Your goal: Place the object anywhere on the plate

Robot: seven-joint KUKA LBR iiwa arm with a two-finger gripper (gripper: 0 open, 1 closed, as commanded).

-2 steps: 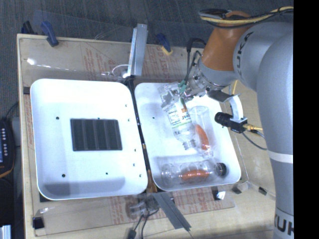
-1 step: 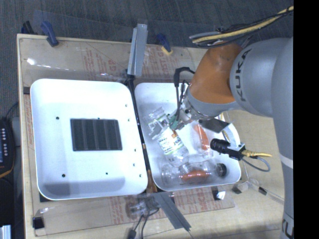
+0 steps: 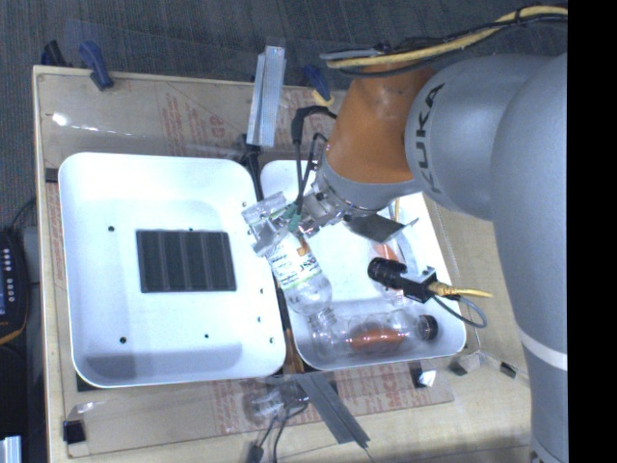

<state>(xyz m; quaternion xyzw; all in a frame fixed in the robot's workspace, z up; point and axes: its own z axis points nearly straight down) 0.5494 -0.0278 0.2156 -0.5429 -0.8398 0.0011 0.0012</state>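
My gripper [image 3: 273, 222] is pinching the upper end of a clear plastic bottle [image 3: 297, 270] over the seam between the 2 bins. It looks light, slick and crushable; hold near the cap. The dark plate [image 3: 186, 260] lies left.

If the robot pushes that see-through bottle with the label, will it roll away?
Probably. The clear bottle looks round and lies tipped against the wall between the bins, so a nudge could roll or slide it down into the right bin. It looks like thin plastic, likely light and a bit squashy. Its smooth sides may be slippery.
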